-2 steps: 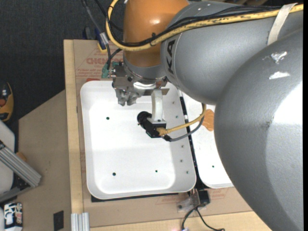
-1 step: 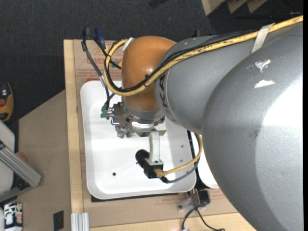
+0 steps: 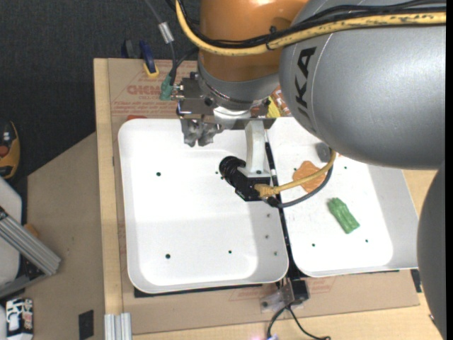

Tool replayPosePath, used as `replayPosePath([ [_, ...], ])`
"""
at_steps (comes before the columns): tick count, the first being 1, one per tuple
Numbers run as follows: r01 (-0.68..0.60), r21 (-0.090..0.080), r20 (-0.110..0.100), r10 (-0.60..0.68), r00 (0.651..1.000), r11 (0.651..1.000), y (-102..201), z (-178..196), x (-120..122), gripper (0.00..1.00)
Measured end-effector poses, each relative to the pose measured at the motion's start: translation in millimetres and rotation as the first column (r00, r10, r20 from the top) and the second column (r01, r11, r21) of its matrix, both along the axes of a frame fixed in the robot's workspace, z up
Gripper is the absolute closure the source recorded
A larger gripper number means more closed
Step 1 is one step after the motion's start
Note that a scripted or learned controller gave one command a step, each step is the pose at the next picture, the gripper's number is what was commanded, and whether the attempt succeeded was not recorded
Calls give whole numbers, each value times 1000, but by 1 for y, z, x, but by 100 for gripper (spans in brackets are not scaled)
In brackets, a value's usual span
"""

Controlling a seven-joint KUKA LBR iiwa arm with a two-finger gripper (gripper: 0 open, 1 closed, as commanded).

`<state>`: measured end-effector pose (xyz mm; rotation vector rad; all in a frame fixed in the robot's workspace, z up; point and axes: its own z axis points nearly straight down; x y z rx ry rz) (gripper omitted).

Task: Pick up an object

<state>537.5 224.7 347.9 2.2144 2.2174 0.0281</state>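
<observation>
Camera view, from above at a slant: two white bins side by side on a brown surface (image 3: pixel 106 211), meeting at a dark seam (image 3: pixel 283 225).

Right of the seam, on the floor of the right bin (image 3: pixel 368 253): a small green block (image 3: pixel 343 215), lying flat and skewed, well apart from the seam and clear of the walls. Nearer the seam and further back, a flat orange scrap (image 3: pixel 308 173), partly crossed by a yellow cable (image 3: pixel 297 184).

Left of the seam, over the back part of the left bin (image 3: pixel 191 218): the gripper (image 3: pixel 198 137), hanging under the orange band of the arm (image 3: pixel 368 69), pointing down at bare white floor. Nothing seen held. Opening of the gripper: cannot tell, too blurred and shadowed. Just left of the seam, a black fitting (image 3: pixel 237 177) on the cable, seemingly part of the rig and not something to pick.

Judging by looks: green block probably light, stiff, smooth plastic or foam, not fragile, somewhat slippery on the glossy floor. Best taken across its short sides at mid-length, with the grip turned to match the skew, so as not to spin it away. Orange scrap probably thin and limp, hard to pinch off a flat floor, so the poorer choice. Pick not yet begun; first a move across the seam to the right.
</observation>
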Motion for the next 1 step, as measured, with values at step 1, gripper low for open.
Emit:
replayPosePath([
  [1, 2, -11, -31, -2, 1000, 1000, 0, -88, -62, 100],
])
